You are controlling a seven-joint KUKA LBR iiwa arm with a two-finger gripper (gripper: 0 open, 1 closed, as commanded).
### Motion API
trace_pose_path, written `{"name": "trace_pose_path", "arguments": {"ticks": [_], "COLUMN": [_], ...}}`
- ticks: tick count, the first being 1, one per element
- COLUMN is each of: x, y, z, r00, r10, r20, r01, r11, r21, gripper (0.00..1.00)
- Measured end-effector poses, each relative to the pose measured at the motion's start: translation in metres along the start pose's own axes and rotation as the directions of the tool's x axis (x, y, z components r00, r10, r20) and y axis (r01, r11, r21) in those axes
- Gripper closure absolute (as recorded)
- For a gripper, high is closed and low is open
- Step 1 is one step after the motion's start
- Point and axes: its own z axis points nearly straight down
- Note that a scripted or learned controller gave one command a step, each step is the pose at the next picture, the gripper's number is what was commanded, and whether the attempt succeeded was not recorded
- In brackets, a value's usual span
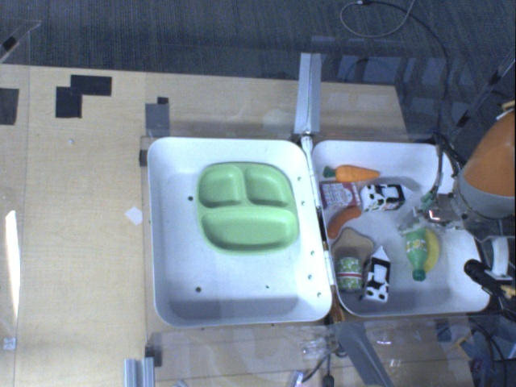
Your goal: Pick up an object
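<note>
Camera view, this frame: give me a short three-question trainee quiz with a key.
1. True or false: the green tray lies in the left bin.
2. Which bin holds the carrot? A) left B) right
3. Fill in: the yellow banana lies beside a green ____.

Key: 1 true. 2 B, the right bin. 3 bottle.

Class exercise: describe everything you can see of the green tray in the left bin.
The green tray is a pale green, smooth, plastic-looking divided plate with rounded corners. It has three compartments: two smaller ones along the far side and one wide one nearer the camera. It lies flat, right way up, about the middle of the left bin, slightly towards the far side. Nothing lies in it or touches it.
</note>
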Motion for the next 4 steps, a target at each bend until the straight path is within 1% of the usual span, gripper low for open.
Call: {"name": "trace_pose_path", "arguments": {"ticks": [1, 2, 3, 4], "x": [0.02, 0.053, 0.049, 0.05], "y": [0.025, 0.077, 0.133, 0.131], "z": [-0.122, -0.03, -0.025, -0.021], "r00": [1.0, 0.999, 0.998, 0.999], "r10": [-0.002, 0.033, 0.055, 0.054], "r20": [0.001, 0.005, 0.005, 0.005], "r01": [0.002, -0.033, -0.055, -0.054], "r11": [1.0, 0.999, 0.998, 0.998], "r21": [0.012, -0.002, -0.02, -0.014], "gripper": [1.0, 1.0, 1.0, 0.0]}}
